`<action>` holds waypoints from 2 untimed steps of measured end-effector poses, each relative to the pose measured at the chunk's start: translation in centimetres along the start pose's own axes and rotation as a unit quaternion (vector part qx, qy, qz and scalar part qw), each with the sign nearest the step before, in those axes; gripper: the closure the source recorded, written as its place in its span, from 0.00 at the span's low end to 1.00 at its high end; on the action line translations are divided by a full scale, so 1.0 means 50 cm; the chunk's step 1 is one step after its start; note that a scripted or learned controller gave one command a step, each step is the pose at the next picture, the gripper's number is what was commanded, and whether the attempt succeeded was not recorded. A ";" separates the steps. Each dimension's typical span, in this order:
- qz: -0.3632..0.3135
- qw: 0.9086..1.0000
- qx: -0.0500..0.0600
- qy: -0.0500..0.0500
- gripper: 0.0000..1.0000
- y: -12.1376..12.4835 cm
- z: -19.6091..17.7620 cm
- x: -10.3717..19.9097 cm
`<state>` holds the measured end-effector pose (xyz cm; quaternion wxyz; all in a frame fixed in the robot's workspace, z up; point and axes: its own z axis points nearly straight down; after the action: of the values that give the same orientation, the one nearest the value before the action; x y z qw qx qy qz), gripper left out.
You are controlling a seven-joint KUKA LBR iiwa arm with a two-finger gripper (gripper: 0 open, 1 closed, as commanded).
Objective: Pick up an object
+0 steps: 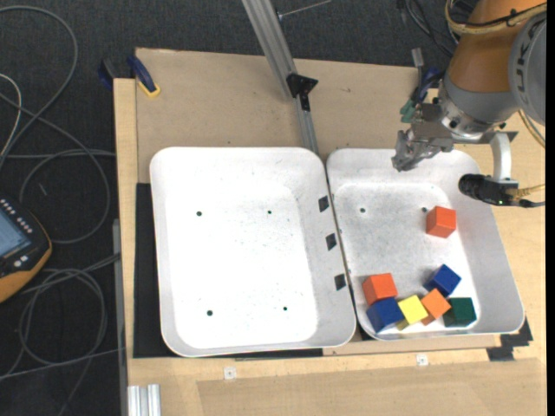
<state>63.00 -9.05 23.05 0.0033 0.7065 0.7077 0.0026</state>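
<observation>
2 white bins sit side by side on the bench, and we read them from left to right. We see the left bin point(234, 241) carrying just a few dark specks. The right bin point(347, 232) holds all the blocks: at its near edge a cluster of an orange cube point(378, 287), a blue cube point(384, 314), a yellow cube point(413, 309), a smaller orange block point(435, 303), another blue cube point(445, 279) and a green cube point(460, 311), packed touching or nearly so. 1 lone orange-red cube point(440, 221) stands apart, well up the bin toward its right side.

That lone cube is our likeliest target. The gripper point(409, 158) hangs over the far rim of the right bin, so the cube lies toward the near side and slightly right of it, with open floor all around. We cannot tell how wide the gripper stands, and we see nothing in its grasp or touching it.
</observation>
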 end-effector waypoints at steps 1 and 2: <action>-0.002 1.000 0.004 0.002 1.00 -0.026 -0.023 0.092; -0.002 1.000 0.005 0.002 1.00 -0.038 -0.022 0.183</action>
<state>61.09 0.11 24.15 -0.0017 0.7049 0.7093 0.0003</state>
